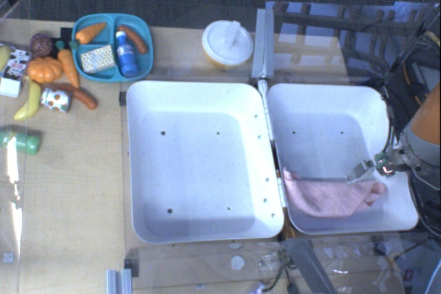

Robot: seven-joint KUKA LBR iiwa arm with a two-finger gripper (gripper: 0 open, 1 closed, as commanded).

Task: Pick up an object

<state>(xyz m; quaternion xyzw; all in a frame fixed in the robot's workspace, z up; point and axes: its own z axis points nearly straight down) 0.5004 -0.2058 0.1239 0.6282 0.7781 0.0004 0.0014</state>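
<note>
Pink cloth [329, 195] lies in the right bin [310, 107] along its near wall, long axis running left to right. The tool [368, 170] sits at its right end; its finger state cannot be told.

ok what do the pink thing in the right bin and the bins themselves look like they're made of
The pink thing looks like soft cloth, perhaps a towel: it lies limp and rumpled with a matte, slightly fuzzy surface. The right bin and the left bin look like moulded white plastic: smooth, faintly glossy, with rounded corners and a rolled rim, though coated metal can't be ruled out.
</note>
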